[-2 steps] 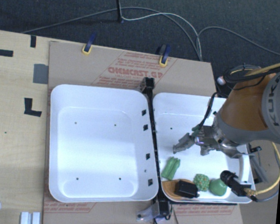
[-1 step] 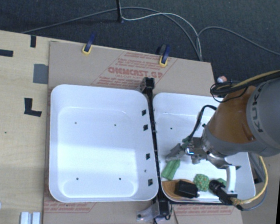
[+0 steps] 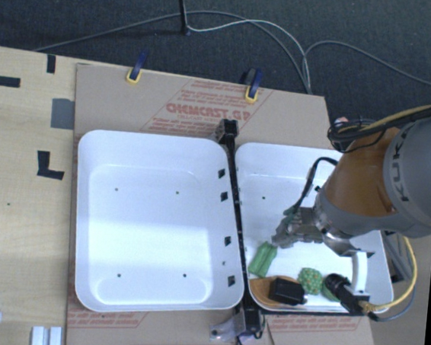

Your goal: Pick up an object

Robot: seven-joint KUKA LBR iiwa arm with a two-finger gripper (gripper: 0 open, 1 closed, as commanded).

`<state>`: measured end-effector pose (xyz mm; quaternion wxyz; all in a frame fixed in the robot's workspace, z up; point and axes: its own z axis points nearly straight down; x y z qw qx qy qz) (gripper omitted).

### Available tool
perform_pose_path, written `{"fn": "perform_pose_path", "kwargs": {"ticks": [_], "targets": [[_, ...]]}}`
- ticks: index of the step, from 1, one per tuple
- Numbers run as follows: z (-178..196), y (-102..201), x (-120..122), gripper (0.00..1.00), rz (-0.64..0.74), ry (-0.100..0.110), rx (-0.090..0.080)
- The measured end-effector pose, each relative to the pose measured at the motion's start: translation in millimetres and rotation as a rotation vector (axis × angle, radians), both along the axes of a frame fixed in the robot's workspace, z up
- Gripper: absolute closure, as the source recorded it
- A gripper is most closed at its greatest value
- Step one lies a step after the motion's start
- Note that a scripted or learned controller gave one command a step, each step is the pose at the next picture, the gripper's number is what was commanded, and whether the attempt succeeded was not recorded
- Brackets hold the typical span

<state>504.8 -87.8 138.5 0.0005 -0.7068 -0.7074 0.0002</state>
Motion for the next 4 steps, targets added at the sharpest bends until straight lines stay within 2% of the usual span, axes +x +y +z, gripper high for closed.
{"fn": "perform_pose_path", "kwargs": {"ticks": [2, 3, 4], "targets": [[112.0, -4.4, -1.6, 1.0, -0.001, -0.004, -0.001], [115.0, 39.4, 14.9, 1.0, 0.004, -0.001, 0.0], [99.5, 86.8, 28.3, 1.0, 0.004, 0.001, 0.0]]}}
